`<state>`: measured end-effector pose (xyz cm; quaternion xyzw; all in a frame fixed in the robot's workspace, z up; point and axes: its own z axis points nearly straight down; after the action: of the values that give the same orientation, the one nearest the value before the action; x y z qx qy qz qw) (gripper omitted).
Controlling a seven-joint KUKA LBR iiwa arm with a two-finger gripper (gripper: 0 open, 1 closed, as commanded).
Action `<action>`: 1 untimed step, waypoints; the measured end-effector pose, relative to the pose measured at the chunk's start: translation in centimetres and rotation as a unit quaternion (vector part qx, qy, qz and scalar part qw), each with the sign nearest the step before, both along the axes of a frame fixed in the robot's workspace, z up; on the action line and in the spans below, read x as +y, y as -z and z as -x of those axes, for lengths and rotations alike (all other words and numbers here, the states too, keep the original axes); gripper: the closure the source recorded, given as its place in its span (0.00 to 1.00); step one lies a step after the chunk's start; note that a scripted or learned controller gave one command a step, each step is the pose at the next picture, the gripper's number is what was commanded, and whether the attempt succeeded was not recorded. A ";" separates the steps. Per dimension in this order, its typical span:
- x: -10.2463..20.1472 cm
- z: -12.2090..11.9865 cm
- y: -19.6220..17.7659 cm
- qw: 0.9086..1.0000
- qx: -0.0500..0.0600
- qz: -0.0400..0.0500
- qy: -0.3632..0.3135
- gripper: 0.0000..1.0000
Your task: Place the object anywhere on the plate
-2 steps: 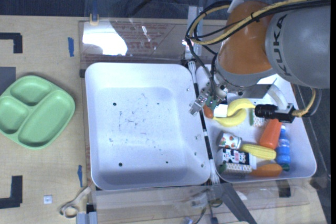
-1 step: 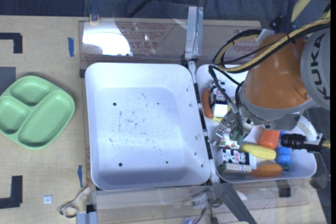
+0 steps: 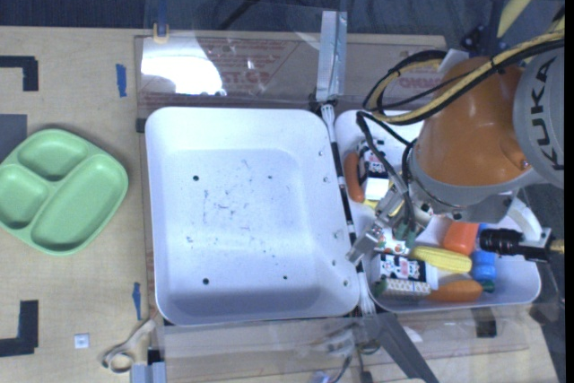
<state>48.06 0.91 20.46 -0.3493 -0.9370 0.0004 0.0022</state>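
Observation:
A light green divided plate (image 3: 59, 190) rests on the wooden bench at the far left, outside both bins. My gripper (image 3: 387, 227) is low in the right bin (image 3: 525, 290), near that bin's left wall, with the orange and grey wrist above it covering much of the bin. Close under and beside the gripper lie several small toys: a yellow corn cob (image 3: 441, 259), an orange block (image 3: 460, 237), a blue block (image 3: 484, 268), an orange carrot (image 3: 457, 289) and a black and white piece (image 3: 403, 270). I see nothing clearly held in the gripper.
The large left bin (image 3: 242, 202) lies between the gripper and the plate. An orange toy (image 3: 356, 184) lies by the right bin's left wall. A clear plastic sheet (image 3: 233, 67) stands behind the left bin. Cables run over the arm.

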 end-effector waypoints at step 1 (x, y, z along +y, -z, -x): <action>6.7 0.0 2.3 0.999 0.001 0.000 -0.040 0.00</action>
<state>48.01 7.65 18.15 -0.3119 -0.9501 0.0008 0.0027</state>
